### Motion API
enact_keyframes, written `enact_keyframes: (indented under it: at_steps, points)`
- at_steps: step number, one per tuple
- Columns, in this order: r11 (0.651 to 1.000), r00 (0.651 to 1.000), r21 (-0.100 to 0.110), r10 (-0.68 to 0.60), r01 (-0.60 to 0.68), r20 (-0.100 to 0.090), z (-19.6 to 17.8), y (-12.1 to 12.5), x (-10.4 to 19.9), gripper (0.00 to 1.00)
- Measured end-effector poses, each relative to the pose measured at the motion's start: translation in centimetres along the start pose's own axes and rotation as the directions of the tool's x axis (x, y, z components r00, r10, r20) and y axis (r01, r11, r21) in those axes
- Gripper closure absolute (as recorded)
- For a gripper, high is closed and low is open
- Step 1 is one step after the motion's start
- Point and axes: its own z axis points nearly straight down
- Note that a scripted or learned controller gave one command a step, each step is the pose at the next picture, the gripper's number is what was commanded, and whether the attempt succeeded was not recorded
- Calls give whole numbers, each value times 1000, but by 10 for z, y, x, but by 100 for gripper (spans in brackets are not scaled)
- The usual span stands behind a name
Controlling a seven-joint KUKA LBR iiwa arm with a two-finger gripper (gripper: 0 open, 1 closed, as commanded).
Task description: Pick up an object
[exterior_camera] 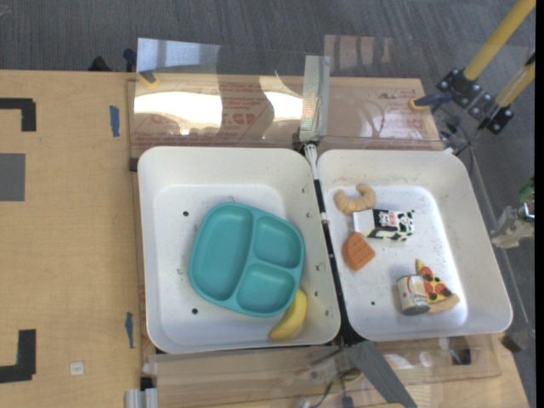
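Grey carpet floor at the top, cardboard-covered table [68,228] below it, with two white bins side by side. The left bin [151,228] holds a teal divided plate [246,259] and a banana [291,317] that touches the plate's near-right edge and sits close to the bin wall. The right bin [480,228] holds the following:
- a croissant [355,198]
- a cow-print carton [384,223], just beside and below the croissant
- an orange cracker [359,251], near the carton's left end
- a can [412,296] lying on its side, touching a pizza slice [435,286]

Gripper state, released or clenched: cannot tell. No object is lifted, and every candidate lies in a bin.

Likely risks:
- The can on its side probably rolls away if it is nudged off-centre.
- Can and pizza slice touch, so a grasp there may catch both or push one aside.
- Cracker and pizza slice look flat, so a top-down pinch may scrape the bin floor and slip off.
- The banana is wedged between the plate and the wall corner. There is little room for a descent, and a collision with the plate rim or bin wall seems likely.
- The plate is wide and shallow and probably too broad to span. A rim grab could tip it.
- Croissant and carton sit close together, so a misaimed approach could shove one into the other.
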Motion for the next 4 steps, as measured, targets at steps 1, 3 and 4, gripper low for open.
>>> enact_keyframes:
  at_steps: [1, 3, 4]
  points:
    - [1000, 1000, -1, -3, 3, 2, -10, 1, 1, 100]
    - [989, 989, 2, 146, -146, -4, 163, -19, 90, 100]
    - [931, 931, 3, 364, -364, -4, 69, -30, 143, 100]
